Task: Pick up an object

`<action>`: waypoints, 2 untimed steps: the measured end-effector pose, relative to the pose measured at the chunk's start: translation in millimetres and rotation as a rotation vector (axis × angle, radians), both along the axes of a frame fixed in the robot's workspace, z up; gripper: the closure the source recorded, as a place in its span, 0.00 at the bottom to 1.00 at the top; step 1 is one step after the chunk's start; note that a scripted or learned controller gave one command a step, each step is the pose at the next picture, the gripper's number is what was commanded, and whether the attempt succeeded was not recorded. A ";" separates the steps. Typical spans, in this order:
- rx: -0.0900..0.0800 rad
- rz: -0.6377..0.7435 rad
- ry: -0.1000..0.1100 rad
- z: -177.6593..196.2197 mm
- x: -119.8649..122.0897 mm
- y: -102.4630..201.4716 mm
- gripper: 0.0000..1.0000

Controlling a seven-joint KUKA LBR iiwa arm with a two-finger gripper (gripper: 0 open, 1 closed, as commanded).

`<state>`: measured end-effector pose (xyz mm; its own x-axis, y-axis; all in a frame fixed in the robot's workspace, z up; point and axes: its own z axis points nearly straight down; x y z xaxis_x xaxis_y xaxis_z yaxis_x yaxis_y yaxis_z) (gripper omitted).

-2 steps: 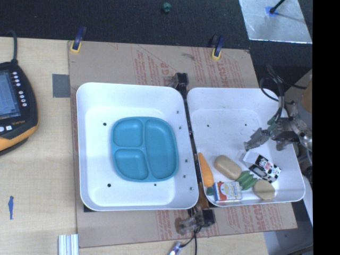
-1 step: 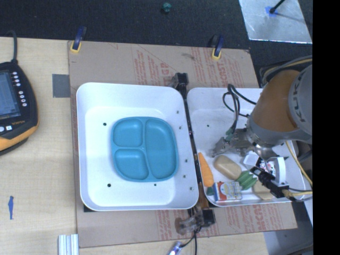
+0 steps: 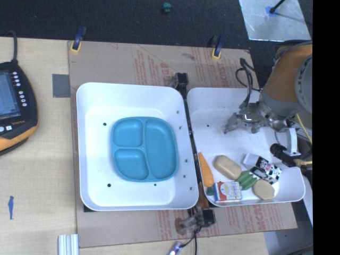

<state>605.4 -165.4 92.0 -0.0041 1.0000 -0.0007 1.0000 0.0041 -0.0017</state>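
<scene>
Tool [image 3: 237,122] above right bin [image 3: 212,101]

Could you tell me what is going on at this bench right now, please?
A grey and orange robot arm reaches in from the right over the right bin, its gripper above that bin's bare upper part. The objects lie clustered at the near end: an orange carrot, a tan potato-like piece, a small carton and others. The left bin holds a blue divided plate. Nothing has been picked up yet.
</scene>
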 end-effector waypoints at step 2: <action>0.000 -0.001 0.002 -0.5 -6.9 11.0 0.00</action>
